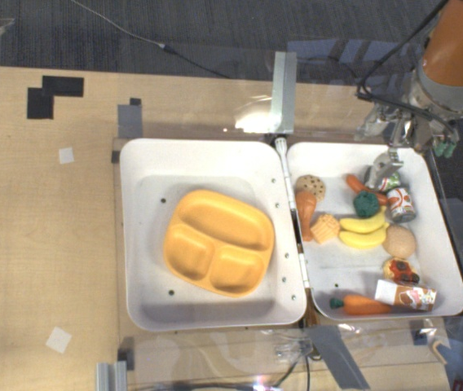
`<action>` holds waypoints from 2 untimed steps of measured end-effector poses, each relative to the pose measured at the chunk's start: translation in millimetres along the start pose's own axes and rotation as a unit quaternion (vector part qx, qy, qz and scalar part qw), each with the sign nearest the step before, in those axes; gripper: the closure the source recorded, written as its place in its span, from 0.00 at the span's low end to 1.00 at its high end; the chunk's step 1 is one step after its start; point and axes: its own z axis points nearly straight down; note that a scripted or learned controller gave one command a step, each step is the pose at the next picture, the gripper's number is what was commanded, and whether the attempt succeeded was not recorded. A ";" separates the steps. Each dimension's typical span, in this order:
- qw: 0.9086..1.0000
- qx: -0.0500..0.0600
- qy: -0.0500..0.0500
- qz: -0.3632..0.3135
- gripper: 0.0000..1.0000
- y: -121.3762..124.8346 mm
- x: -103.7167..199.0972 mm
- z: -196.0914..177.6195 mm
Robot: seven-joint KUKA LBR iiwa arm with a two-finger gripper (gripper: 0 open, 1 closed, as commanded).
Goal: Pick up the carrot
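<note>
Orange carrot [363, 305] lies in the right bin [451, 259], near the front wall, green stub end toward view-left. Its long axis runs roughly left-right across the view, almost parallel to that front wall. The pointed end sits just beside a red-and-white packet [407, 296]; I can't tell if they touch.

My fingers [385, 172] hang at the back of the same bin, near a small can [400, 204] and a short orange-red piece [354, 183]. I cannot tell how far open they are, or whether anything is between them; the metal parts blur together.

Key relation: the carrot is well apart from my fingers, toward the front of the bin and slightly view-left. Between us lie a banana [362, 226], a dark green piece [368, 204] and a tan round piece [399, 241].

My judgement: the move needs travel forward over those items, then a closing line set across the carrot's long axis. The orange-red piece close by is the likely wrong target. The yellow divided tray [218, 243] in the left bin [134, 218] plays no part.
</note>
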 end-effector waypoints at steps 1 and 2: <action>0.990 0.002 -0.008 -0.138 0.00 19.5 11.0 156.2; 0.992 0.000 -0.004 -0.125 0.00 17.2 59.1 178.0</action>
